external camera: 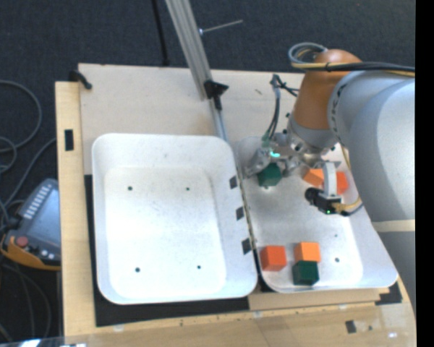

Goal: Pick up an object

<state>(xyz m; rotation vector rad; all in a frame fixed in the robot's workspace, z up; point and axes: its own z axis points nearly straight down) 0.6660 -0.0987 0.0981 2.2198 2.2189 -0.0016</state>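
The gripper (269,166) hangs low over the far left part of the right bin (347,262), close to the wall it shares with the left bin (108,157). A dark green block (270,174) sits right at the fingertips and appears to be pinched between them, though the view is too small to say whether it is off the bin floor. Behind the gripper the orange band (318,96) and the broad grey arm (380,143) cover the far right corner of that bin, with an orange block (331,179) partly tucked beneath the wrist. To do this step well, the arm would best rise straight up, keeping the fingers pressed on the green block and avoiding any sideways drift, since the shared wall is just to the left and a slanted metal post (195,49) stands just beyond the gripper. Upward is the clearest way out. Toward the near edge of the right bin, well apart from the gripper, three more blocks cluster: a red-orange block (275,257), an orange cube (309,251) and a second dark green cube (305,272) touching it. The floor between them and the gripper is open. The left bin offers wide bare room.
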